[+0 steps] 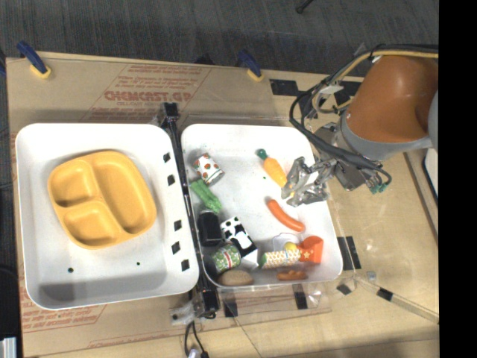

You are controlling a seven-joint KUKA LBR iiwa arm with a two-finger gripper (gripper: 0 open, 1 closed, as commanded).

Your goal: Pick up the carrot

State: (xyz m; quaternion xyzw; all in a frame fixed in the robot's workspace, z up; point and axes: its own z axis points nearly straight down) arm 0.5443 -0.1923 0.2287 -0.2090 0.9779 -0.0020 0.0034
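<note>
The carrot [272,167], orange with a green top, lies in the upper right part of the right bin [238,136]. My gripper [302,186] hangs just to the right of the carrot, low over the bin's right side, with its metal fingers [296,180] spread and nothing between them. A gap remains between the fingertips and the carrot.
An orange sausage [285,215] lies just below the gripper. A small can [208,169], green pepper [205,197], black-and-white cow toy [240,236] and several other toys crowd the bin's lower part. A yellow divided tray [100,198] sits in the left bin [45,274].
</note>
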